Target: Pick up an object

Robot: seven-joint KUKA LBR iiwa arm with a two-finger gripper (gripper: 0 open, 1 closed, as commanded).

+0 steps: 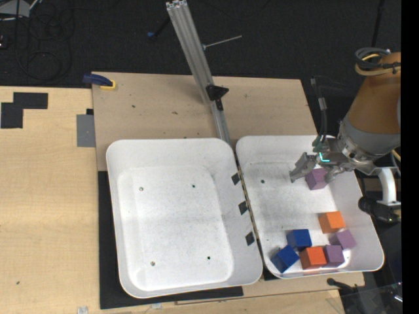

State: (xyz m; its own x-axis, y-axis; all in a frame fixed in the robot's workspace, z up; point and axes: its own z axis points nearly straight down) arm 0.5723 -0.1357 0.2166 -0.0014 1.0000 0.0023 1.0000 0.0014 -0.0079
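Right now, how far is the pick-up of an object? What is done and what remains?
Done: the claw has reached into the right bin and sits at a purple block. In hand: the block appears between its fingers, though I cannot tell whether it is off the floor. Left: a clear lift. Two blue, two orange and two purple blocks lie grouped at the bin's near corner.

No readable text, label, brand, number or sign anywhere — not on the white bins [177, 169], not on the coloured blocks [314, 244] lying in the right bin, not on the wooden table [46, 195] to the left of the bins. Dark patches on the table — plain shapes, no lettering.
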